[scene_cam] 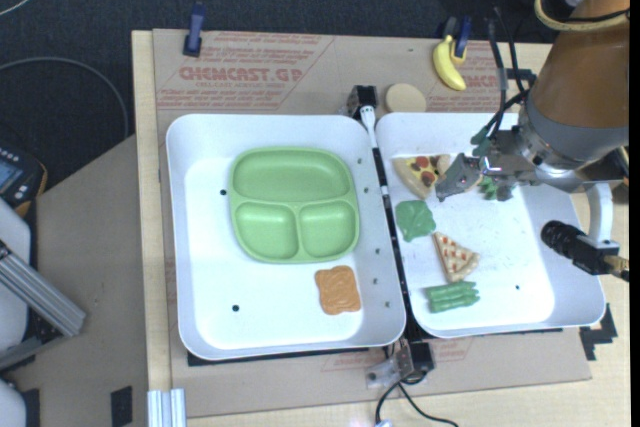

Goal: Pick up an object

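The gripper [462, 177] hovered just right of the pizza slice [420, 171]. Whether its pincer was wide or narrow, I could not tell.

A single fixed camera hangs above the bench and looks down at a slant, so the far edge of the brown cardboard-covered bench top [300, 65] sits toward the top of the picture and the near edge toward the bottom. It stands far enough back to take in both shallow white plastic bins, the left bin [200, 245] and the right bin [540, 285], along with dark carpet beyond the bench. The grey arm with its orange band [585, 45] enters from the right.
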### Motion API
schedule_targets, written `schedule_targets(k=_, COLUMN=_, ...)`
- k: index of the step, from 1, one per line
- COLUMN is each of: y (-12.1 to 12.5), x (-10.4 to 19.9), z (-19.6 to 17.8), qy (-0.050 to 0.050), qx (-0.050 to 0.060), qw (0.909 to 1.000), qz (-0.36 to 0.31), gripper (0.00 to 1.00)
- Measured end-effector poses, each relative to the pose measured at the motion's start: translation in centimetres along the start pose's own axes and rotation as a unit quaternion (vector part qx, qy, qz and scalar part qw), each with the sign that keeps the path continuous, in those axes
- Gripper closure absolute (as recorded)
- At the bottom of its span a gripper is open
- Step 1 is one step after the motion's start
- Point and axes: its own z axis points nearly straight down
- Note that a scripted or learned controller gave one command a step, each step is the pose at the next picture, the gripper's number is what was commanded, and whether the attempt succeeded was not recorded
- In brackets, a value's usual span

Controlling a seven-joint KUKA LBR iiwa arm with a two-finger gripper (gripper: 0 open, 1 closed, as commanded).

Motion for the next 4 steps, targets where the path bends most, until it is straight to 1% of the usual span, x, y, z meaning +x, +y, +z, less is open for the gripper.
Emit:
schedule_targets(k=1, y=0.2, x=-0.2, z=-0.7, qy=-0.001, qx=0.000, qw=1.0000, qz=0.001, gripper=1.00)
schedule_targets(k=2, y=-5.0, x=3.0, z=1.9, qy=0.000, qx=0.003, qw=1.0000, qz=0.001, gripper=1.00)
schedule_targets(k=3, y=-4.9, x=5.3, z=6.3, qy=0.000, qx=0.004, qw=1.0000, qz=0.001, gripper=1.00)
schedule_targets(k=4, y=-4.7, x=5.1, z=5.0, qy=-0.001, qx=0.000, qw=1.0000, qz=0.003, gripper=1.00)
